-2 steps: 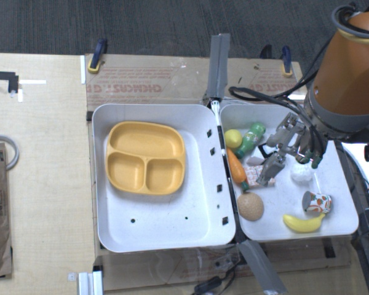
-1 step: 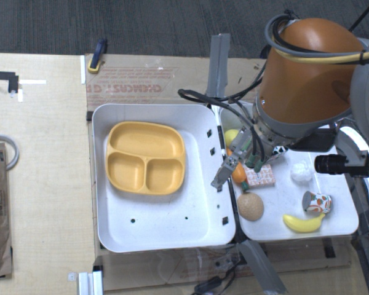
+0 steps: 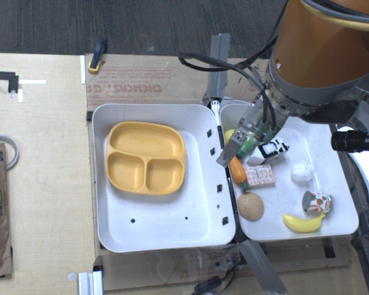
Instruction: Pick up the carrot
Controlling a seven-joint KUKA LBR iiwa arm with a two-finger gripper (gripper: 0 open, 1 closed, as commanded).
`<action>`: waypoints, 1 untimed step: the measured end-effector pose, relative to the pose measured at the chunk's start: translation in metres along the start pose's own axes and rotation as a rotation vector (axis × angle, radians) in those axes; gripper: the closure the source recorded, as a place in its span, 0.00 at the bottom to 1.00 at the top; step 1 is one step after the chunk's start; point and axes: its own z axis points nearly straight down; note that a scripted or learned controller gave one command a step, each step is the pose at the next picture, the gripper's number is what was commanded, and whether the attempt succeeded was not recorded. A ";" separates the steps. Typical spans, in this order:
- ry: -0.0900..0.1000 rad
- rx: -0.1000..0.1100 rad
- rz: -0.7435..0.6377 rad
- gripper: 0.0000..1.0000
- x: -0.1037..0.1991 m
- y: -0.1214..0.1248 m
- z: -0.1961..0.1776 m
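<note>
While my claw [image 3: 232, 154] hangs at the right bin's [image 3: 332, 226] left wall, its opening cannot be judged; the carrot [image 3: 237, 170] lies just beneath, touching a pink box [image 3: 259, 176].

Single fixed camera above the bench [image 3: 37, 165], angled down on both white bins [image 3: 101, 183], arm [image 3: 326, 35] close at right.
</note>
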 end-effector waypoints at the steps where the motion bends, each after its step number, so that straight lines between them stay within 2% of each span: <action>1: 0.002 0.001 -0.327 0.00 -0.032 -0.041 0.066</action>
